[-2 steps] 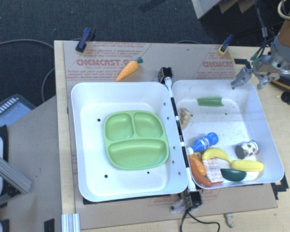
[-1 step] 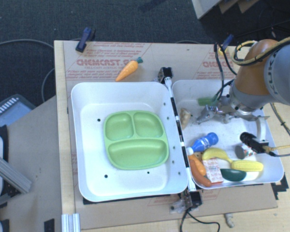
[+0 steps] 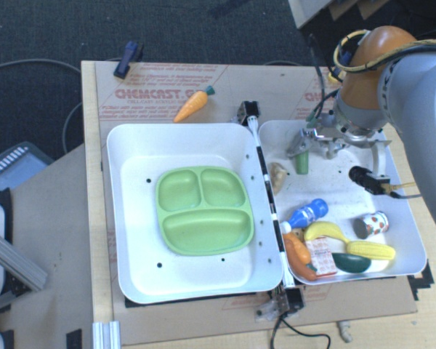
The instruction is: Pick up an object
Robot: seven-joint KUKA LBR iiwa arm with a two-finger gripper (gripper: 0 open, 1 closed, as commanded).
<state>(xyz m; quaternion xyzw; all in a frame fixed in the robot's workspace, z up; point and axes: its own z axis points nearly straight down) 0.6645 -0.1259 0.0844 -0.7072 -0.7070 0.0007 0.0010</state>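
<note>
Faintly, red "CHEMCAST" lettering (image 3: 147, 94) marks the cardboard (image 3: 276, 86) beneath both bins.

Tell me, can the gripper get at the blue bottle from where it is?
Probably yes: the blue bottle lies uncovered in the right bin, with bare floor between it and the gripper.

Toys (image 3: 334, 247) crowd the right bin's (image 3: 414, 246) lower end; bare floor lies mid-bin, the arm (image 3: 392, 71) blocking its upper right.
</note>
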